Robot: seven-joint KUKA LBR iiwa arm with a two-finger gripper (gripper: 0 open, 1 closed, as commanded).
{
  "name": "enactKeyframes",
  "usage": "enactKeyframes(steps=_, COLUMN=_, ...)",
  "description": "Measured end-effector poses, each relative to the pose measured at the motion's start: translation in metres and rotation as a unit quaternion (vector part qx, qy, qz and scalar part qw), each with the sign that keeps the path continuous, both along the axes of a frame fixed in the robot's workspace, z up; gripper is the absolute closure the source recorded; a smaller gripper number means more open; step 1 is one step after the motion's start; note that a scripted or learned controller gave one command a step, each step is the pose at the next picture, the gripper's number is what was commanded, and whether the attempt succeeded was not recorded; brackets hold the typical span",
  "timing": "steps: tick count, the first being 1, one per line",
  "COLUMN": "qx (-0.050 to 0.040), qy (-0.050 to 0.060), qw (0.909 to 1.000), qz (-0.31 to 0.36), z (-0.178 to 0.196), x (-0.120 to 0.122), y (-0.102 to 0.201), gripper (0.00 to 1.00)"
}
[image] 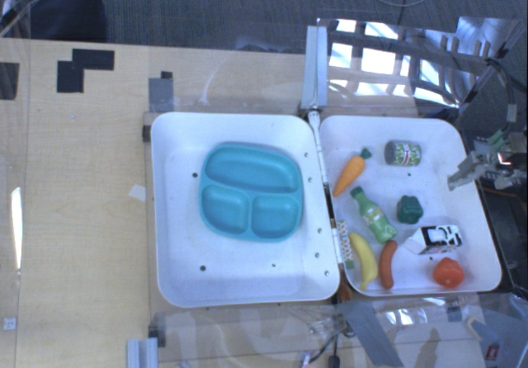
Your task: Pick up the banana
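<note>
The yellow banana [361,260] lies in the right bin [470,137] near its front left corner, lengthwise toward the front rim. A red sausage [386,264] lies just to its right, and a green bottle [374,215] lies just behind it. My gripper [467,172] hangs over the right bin's right rim, far to the right of the banana and well apart from it. Nothing shows in its grasp.
The right bin also holds a carrot [350,174], a green-labelled can [403,153], a dark green vegetable [409,209], a black-and-white carton [440,237] and a red tomato [448,273]. In the left bin [173,218] sits a blue divided tray [250,191].
</note>
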State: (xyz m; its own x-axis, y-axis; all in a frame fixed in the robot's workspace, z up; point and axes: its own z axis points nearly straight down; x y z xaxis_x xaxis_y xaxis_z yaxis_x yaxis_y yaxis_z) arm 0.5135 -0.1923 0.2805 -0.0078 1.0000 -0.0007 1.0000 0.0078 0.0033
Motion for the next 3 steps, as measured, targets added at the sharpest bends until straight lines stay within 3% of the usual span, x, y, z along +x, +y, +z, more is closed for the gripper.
enactKeyframes(steps=1, qx=-0.0002, qy=-0.001, qw=0.9985, qz=0.054, z=-0.168, x=-0.023, y=0.067, gripper=0.00)
enactKeyframes(steps=2, qx=-0.0097, qy=-0.010, qw=0.9856, qz=0.169, z=-0.185, x=0.000, y=0.093, gripper=0.00)
enactKeyframes(steps=3, qx=-0.0068, qy=-0.013, qw=0.9981, qz=0.060, z=-0.186, x=-0.011, y=0.094, gripper=0.00)
